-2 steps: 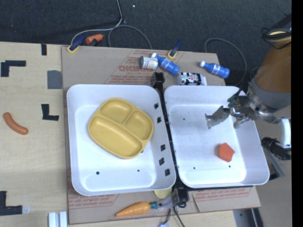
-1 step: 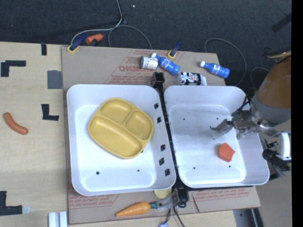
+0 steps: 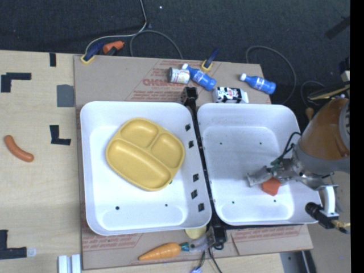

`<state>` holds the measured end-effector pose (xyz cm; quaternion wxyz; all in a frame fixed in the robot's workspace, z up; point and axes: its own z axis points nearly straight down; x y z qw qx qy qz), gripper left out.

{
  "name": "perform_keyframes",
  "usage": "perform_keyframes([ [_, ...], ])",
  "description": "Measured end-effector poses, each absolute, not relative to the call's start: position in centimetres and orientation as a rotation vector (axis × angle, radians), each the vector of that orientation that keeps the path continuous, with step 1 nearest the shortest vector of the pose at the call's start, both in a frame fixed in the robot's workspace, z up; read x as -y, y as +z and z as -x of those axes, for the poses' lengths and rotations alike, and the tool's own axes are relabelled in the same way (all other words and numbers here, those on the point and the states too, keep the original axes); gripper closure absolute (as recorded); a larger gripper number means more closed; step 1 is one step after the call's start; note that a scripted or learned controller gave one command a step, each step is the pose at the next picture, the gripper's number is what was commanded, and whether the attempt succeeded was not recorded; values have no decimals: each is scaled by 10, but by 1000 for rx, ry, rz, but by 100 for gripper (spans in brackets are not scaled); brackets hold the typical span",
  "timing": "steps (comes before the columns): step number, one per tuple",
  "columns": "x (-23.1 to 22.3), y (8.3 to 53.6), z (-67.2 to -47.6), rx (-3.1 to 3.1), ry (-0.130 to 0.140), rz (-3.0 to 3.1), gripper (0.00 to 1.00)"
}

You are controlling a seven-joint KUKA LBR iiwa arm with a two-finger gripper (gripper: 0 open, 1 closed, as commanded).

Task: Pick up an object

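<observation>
Fingers [image 3: 263, 179] beside red block [image 3: 271, 187]; cardboard [image 3: 149, 83] print perhaps "CHICK".

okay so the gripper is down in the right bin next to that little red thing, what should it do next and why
Probably a small shift toward the red object, then close. The gripper sits low in the right bin with the red piece just beside its tip, seemingly not between the fingers. Lifting now would likely come up without it.
</observation>
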<state>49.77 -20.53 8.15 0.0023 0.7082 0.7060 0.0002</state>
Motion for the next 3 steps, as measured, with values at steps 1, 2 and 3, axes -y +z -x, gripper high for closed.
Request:
perform_keyframes([
  [1, 206, 98, -500, -2212, 2, -2214, 100],
  [2, 128, 87, -496, -2220, 4, -2211, 100],
  [3, 11, 190, -536, -2236, 18, -2200, 100],
])
